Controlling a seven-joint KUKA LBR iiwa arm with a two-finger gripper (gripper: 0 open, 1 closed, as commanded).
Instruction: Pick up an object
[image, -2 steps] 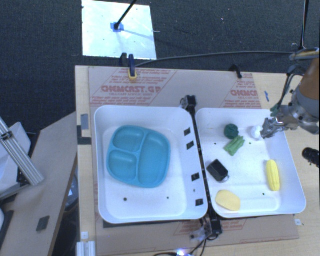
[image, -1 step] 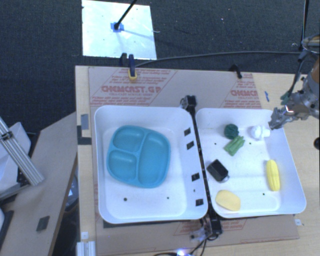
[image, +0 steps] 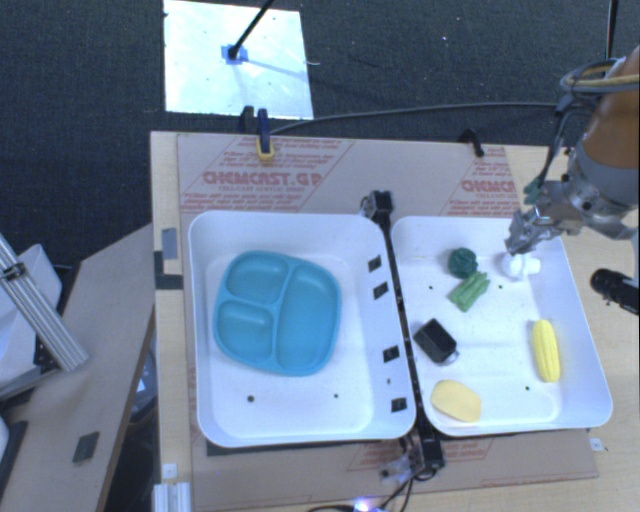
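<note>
Objects for picking lie scattered in the right bin (image: 590, 395): a dark green round piece (image: 462, 262) toward the far side, a light green ridged piece (image: 468, 291) just near of it, a black block (image: 436, 341) near the divider, a pale yellow lump (image: 456, 401) at the near edge and a yellow corn cob (image: 545, 350) to the right. A small white object (image: 521, 266) sits at the far right, directly under the gripper (image: 525, 238) (touching or just above, I cannot tell). How far the gripper is open I cannot tell, nor whether it has hold of anything. The left bin (image: 215, 400) holds a blue divided plate (image: 277, 312).
</note>
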